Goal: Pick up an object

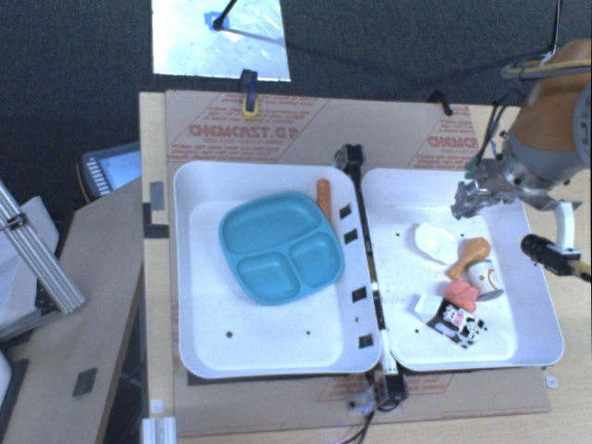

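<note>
We see the grey arm with its orange band (555, 100) reaching in from the right, and its small metal two-finger hand (465, 198) hangs over the upper part of the right shallow white bin (536, 340). The hand is too small and dark for us to tell whether it is released or clenched, and we see nothing between its fingers.

Below the hand, a little cluster of small things lies on the right bin's floor. Nearest is a flat white oval piece (434, 240), just below and left of the hand but apart from it. Next to it on the right lies a tan drumstick-shaped toy (470, 255), which touches a small white cup-like item with orange marks (488, 279). Just below sits a pink lumpy piece (462, 293), and beside that a black-and-white patterned block (460, 323) with a small white block (426, 303) at its left.

In the left shallow white bin (199, 340) a light blue plastic plate with three compartments (280, 246) lies tilted, and a thin orange stick (324, 199) lies by its upper right edge. Both bins rest on a brown board covering the worktop (268, 129)
</note>
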Available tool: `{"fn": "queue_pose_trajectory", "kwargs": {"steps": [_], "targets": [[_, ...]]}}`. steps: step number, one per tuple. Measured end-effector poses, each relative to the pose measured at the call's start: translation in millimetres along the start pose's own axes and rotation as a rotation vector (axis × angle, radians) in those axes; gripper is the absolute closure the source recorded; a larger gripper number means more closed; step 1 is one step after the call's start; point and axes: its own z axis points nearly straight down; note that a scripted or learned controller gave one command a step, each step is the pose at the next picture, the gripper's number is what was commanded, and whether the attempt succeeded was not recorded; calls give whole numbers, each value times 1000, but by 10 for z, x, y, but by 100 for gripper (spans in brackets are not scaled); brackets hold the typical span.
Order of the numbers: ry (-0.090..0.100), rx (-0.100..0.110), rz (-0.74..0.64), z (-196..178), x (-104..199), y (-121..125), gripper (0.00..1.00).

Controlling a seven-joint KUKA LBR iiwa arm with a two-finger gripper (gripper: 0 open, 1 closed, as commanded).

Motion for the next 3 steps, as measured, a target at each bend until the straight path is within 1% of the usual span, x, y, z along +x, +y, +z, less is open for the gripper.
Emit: {"fn": "queue_pose_trajectory", "kwargs": {"steps": [1, 2, 3], "targets": [[0, 0, -1, -465, 51, -25, 100], [3, 4, -5, -532, 541, -240, 100], [3, 5, -5, -576, 1054, -452, 100]]}}
